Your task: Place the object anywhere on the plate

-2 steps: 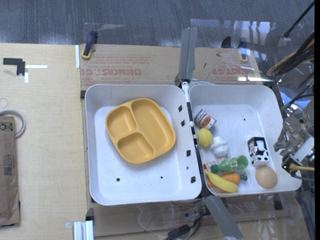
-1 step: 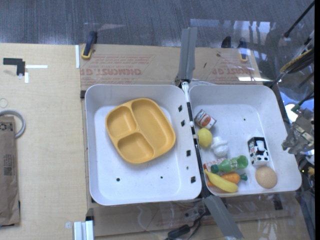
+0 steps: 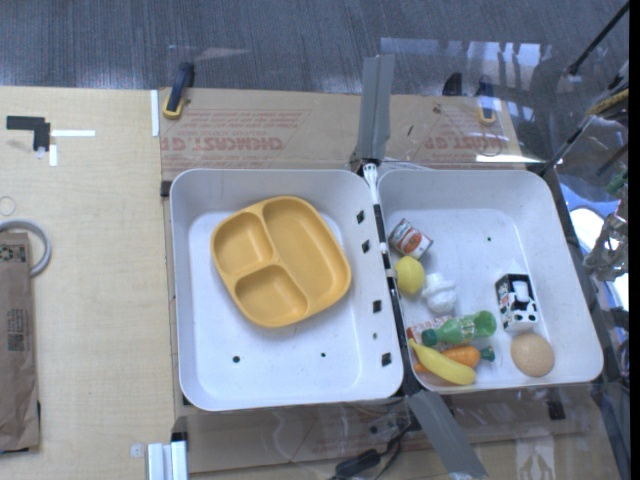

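Camera view puts the plate [image 3: 290, 230] in the left bin [image 3: 205, 363], turned a little askew, all three sections bare. Every candidate object sits in the right bin [image 3: 480, 208], so whatever you pick must travel left across the rims where the bins meet. The arm enters from the right, which I judge makes that bin the nearer one.

The can [image 3: 408, 238], lemon [image 3: 410, 275] and a small white piece [image 3: 438, 291] hug the rim nearest the plate. The banana [image 3: 443, 364] lies at the front, its long axis slanting from upper left to lower right, touching the carrot [image 3: 464, 355] and bottle [image 3: 466, 327]. The carton [image 3: 516, 301] and egg [image 3: 532, 354] sit apart, further right.

You cannot tell how the gripper's jaws stand.

Behind the bins, brown sheets [image 3: 240, 128] carry upside-down red print, seemingly "CHEMCAST GP". The can's label is too small to read.
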Robot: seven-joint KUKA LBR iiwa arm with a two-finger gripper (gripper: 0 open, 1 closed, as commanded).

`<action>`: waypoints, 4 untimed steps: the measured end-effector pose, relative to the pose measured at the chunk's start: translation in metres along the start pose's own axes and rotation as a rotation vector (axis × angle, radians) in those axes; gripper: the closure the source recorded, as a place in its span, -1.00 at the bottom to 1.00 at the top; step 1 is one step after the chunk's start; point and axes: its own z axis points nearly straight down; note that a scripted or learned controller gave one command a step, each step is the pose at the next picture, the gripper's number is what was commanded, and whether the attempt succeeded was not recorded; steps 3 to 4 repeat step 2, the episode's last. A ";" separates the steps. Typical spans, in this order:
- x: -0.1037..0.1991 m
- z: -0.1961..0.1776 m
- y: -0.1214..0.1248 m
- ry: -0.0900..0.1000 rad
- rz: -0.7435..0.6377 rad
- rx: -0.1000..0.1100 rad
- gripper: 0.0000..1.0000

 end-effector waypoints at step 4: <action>-0.006 0.092 -0.003 0.000 0.222 0.003 1.00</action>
